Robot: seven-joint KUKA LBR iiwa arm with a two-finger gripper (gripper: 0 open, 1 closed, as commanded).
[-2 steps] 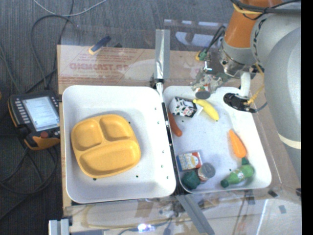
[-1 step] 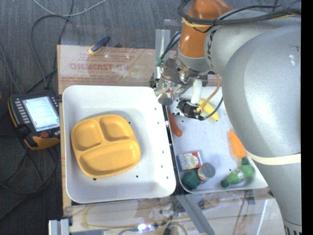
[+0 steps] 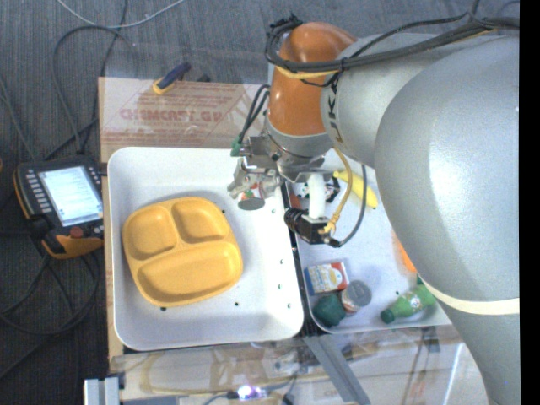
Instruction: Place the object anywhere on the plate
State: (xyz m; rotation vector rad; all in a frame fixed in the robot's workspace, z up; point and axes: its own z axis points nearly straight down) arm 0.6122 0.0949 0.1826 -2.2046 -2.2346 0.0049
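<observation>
Gripper (image 3: 250, 188) above left bin (image 3: 152, 163), grip state unclear, yellow plate (image 3: 181, 250) nearby, cardboard lettering unreadable

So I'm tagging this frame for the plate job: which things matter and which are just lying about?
Job:
yellow plate in the left bin
gripper above that bin
right bin

Lying about:
handheld screen
cardboard sheet
floor cables

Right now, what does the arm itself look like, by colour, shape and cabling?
The arm is a bulky, rounded, light grey casing. An orange band sits above the wrist. Black cables run along it to the wrist. The gripper is a small assembly of metal and black parts, with thin green and yellow wires.
</observation>
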